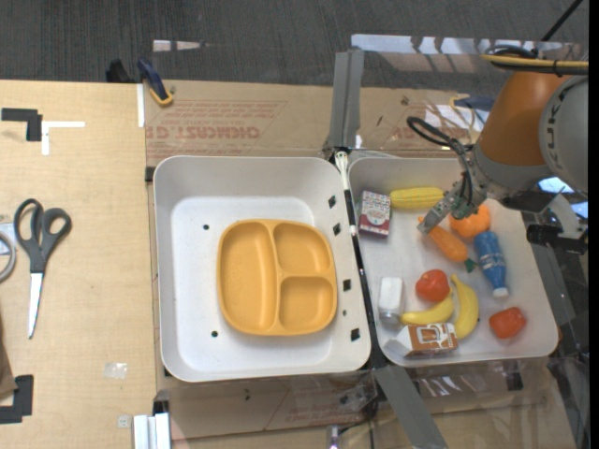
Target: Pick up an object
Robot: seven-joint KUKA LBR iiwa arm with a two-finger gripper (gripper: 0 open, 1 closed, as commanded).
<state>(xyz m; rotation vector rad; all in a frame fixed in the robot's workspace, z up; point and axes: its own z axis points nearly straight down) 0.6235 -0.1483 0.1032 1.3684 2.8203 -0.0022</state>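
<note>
While the grey arm (552, 129) with its orange band reaches in from the right, its claw (447, 211) hangs low over the back part of the right bin (543, 344). I see the dark fingers near an orange fruit (474, 223) and a carrot (448, 243), but I cannot tell if they are spread or closed, and nothing shows clearly between them.

All the loose things lie in the right bin. At the back there is a corn cob (416, 197), and just beside it, at the left wall, a small red and white box (375, 213). The orange fruit is right of the claw, touching the carrot, which lies at a slant below it. A blue bottle (491, 263) with a white cap lies right of the carrot. In the middle of the bin a tomato (432, 285) sits beside a banana (459, 309), which curves around it toward the front. A white cup (390, 296) stands near the left wall. At the front a small brown carton (431, 340) touches the banana, and a red pepper (506, 323) lies near the right front corner.

The left bin (178, 279) holds a yellow divided plate (277, 277) with three sections. On the table (75, 251), well apart from the bins, lie scissors (38, 246) with black handles.
</note>
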